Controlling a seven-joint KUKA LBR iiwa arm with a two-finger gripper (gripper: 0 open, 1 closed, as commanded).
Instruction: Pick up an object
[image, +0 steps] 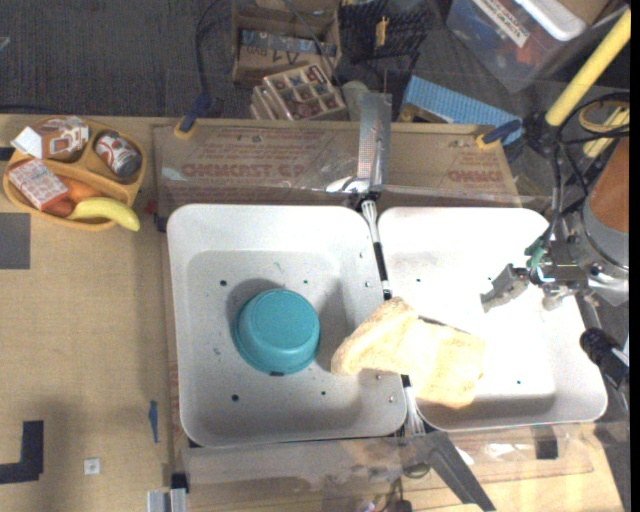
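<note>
From above, the tabletop (80, 350) carries two white bins side by side: the left bin (200, 240) and the right bin (450, 235), meeting along a divider at mid-frame. Taking that divider as the landmark, one teal bowl (277, 331) sits upside down left of it, on the floor of the left bin and well clear of the walls. One tan cloth (412, 352) lies draped across the divider itself near its front end, one lobe hanging into the left bin just beside the bowl without clearly touching it, the larger lobe spread on the right bin's floor. So there are two loose things in the bins, one bowl and one cloth. The single arm (610, 210) enters from the right, and its end effector (503, 287) hangs over the right bin, well right of the divider and apart from the cloth, up and to the right of the cloth's larger lobe. Nothing shows between its fingers; whether they are spread or closed I cannot tell at this angle. Far left of the divider, off the bins at the tabletop's back corner, one orange tray (20, 185) holds one banana (106, 212) and some packaged items too small to count surely.
</note>
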